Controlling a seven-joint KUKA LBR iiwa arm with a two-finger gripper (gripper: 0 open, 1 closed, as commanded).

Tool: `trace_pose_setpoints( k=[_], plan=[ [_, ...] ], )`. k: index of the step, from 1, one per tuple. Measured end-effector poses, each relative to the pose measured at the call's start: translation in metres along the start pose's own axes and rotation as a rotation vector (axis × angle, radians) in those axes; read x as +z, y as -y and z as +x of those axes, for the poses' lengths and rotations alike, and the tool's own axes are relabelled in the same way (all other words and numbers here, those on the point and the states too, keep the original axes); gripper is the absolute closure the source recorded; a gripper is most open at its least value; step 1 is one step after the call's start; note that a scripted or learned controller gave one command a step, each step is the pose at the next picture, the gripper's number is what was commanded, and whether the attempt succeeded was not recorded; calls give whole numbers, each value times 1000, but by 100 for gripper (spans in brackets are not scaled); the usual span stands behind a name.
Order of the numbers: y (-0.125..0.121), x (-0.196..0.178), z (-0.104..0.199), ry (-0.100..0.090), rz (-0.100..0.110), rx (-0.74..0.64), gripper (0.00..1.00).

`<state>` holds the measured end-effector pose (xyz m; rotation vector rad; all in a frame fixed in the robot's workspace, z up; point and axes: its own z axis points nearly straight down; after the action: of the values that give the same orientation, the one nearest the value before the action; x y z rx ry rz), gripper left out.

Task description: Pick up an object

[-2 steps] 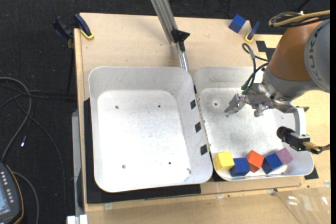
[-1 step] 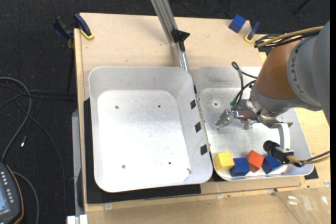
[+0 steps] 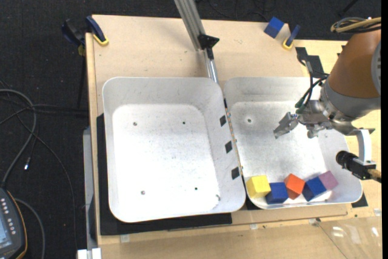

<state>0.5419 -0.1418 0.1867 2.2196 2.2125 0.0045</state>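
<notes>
Gripper [image 3: 298, 125] hung over mid right bin [image 3: 254, 94], fingers apart, nothing between them; blocks clustered along bin's near edge: yellow [image 3: 258, 184], blue [image 3: 277, 192], orange [image 3: 294, 184], second blue [image 3: 314, 188], purple [image 3: 328, 179]; all well apart from gripper; left bin [image 3: 121, 100] beside it. Judged best: go for yellow, outermost; straddle free sides, descend straight; crowding and bin wall risked finger clash.
</notes>
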Motion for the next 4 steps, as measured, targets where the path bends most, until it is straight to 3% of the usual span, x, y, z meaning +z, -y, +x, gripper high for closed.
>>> trace_pose_setpoints(
  k=[1,2,3,4],
  plan=[
    [-16,93,13,-2,5,-6,0],
    [14,56,26,-5,8,-3,0],
    [12,48,25,-4,6,-3,100],
    [13,48,25,-4,7,-2,0]
  ],
)
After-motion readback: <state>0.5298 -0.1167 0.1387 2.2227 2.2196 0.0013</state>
